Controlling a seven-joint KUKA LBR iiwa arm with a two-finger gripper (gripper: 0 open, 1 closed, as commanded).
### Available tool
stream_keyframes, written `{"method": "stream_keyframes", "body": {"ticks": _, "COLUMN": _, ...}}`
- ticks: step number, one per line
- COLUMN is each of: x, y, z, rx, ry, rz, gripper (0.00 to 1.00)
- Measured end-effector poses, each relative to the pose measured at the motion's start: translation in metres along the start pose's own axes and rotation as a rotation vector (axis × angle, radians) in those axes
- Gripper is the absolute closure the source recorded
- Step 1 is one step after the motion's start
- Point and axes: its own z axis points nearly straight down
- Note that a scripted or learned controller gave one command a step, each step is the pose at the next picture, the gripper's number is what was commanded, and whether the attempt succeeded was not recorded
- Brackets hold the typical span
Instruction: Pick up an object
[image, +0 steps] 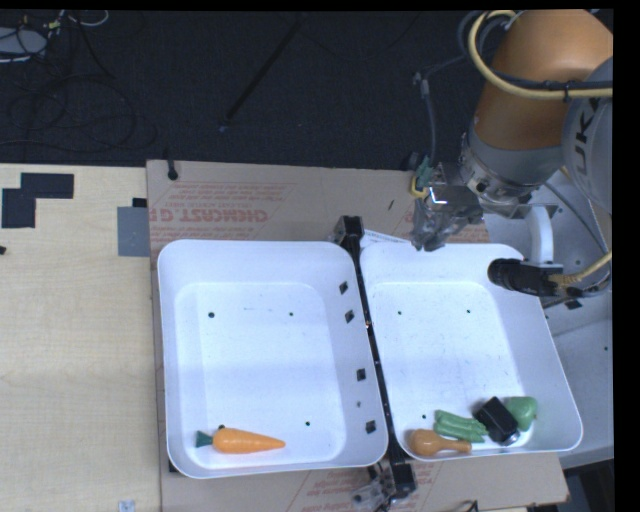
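The claw (432, 232) hangs above the far rim of the right bin (560, 400), near the divider between the two bins. It carries nothing, and whether it is wide or narrow cannot be told, because it looks small and dark from this angle.

The things to pick lie far from it, at the near edges, probably because they slid or were dropped there. In the left bin (180, 300) a toy carrot (245, 440) lies alone on its side, orange with a small green top. In the near right corner of the right bin, an orange pear-shaped toy (438, 444), a green pod (460, 426), a black block (497, 419) and a green piece (521, 408) crowd together, touching. The carrot looks the easier choice, as it lies free.
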Motion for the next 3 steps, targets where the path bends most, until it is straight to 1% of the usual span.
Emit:
{"method": "stream_keyframes", "body": {"ticks": 1, "x": 0.019, "y": 0.026, "z": -0.003, "rx": -0.007, "ry": 0.001, "rz": -0.005, "gripper": 1.0}}
{"method": "stream_keyframes", "body": {"ticks": 2, "x": 0.003, "y": 0.031, "z": 0.024, "rx": -0.003, "ry": 0.0, "rz": -0.001, "gripper": 1.0}}
{"method": "stream_keyframes", "body": {"ticks": 3, "x": 0.008, "y": 0.031, "z": -0.009, "rx": -0.008, "ry": 0.001, "rz": -0.004, "gripper": 1.0}}
